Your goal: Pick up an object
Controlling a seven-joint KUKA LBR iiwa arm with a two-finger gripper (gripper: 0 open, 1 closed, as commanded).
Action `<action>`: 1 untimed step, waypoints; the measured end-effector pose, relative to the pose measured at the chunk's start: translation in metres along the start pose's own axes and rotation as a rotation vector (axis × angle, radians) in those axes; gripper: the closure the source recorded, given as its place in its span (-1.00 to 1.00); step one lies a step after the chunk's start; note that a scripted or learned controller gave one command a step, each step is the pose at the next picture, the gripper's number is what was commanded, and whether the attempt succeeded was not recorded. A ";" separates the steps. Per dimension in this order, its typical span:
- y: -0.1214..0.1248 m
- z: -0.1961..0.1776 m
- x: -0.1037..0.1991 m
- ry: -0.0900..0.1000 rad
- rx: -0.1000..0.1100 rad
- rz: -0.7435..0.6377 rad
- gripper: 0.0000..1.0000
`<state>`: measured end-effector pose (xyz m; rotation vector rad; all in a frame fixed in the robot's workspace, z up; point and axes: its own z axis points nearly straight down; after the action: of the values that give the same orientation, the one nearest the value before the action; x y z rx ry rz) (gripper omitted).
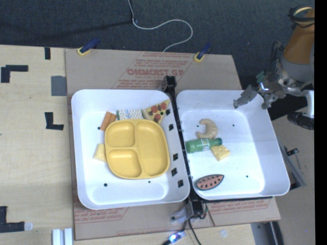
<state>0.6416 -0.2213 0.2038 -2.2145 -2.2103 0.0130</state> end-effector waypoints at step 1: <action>0.003 -0.009 0.000 -0.003 -0.014 -0.003 -1.00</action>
<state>0.6448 -0.2212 0.2127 -2.2195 -2.2224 0.0015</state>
